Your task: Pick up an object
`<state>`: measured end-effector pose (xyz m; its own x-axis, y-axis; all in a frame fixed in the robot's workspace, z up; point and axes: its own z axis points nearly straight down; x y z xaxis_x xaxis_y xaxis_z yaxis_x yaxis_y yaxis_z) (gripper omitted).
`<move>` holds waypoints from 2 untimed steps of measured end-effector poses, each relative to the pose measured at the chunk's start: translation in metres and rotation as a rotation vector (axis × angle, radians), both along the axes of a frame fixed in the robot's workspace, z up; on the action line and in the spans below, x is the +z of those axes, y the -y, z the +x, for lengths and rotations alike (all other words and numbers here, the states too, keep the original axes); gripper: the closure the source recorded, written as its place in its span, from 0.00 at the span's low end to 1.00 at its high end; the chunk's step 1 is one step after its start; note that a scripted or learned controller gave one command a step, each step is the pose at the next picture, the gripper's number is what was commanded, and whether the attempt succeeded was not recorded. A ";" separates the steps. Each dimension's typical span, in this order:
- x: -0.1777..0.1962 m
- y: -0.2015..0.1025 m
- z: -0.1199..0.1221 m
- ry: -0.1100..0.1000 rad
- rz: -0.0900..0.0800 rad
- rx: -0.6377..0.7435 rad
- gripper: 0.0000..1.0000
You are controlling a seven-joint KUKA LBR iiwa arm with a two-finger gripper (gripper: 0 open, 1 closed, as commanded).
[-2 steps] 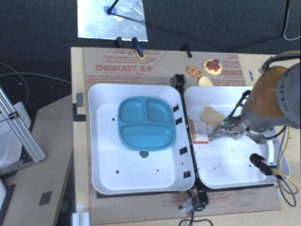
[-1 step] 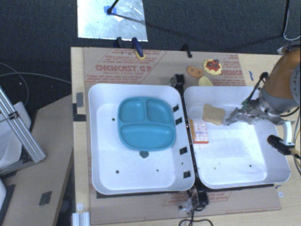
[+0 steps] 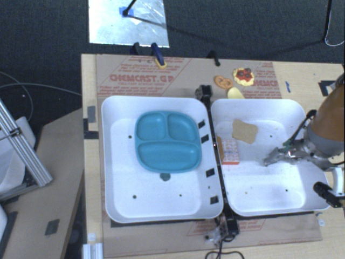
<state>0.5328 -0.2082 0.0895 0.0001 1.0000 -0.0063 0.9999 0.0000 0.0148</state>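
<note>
In the right bin (image 3: 269, 198) a tan slice of toy bread (image 3: 244, 130) lies near the back left. A small pink and white box (image 3: 230, 151) lies against that bin's left wall. My gripper (image 3: 273, 157) hangs low over the middle of the right bin, to the right of the box and below the bread, apart from both. Nothing shows in its grasp. The arm (image 3: 326, 128) comes in from the right.
The left bin (image 3: 118, 144) holds a blue divided plate (image 3: 167, 142) with a small teal piece (image 3: 165, 176) at its front edge. Behind the right bin, on the bench, lie a toy cookie (image 3: 222, 82), a small toy pizza (image 3: 243, 76) and a yellow piece (image 3: 235, 93).
</note>
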 end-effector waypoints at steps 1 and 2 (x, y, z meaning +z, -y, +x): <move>-0.002 -0.027 0.096 -0.001 0.003 0.010 0.00; -0.003 -0.002 0.138 -0.012 0.007 0.005 0.00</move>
<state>0.6707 -0.2063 0.0861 -0.0050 1.0000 0.0010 1.0000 0.0050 0.0025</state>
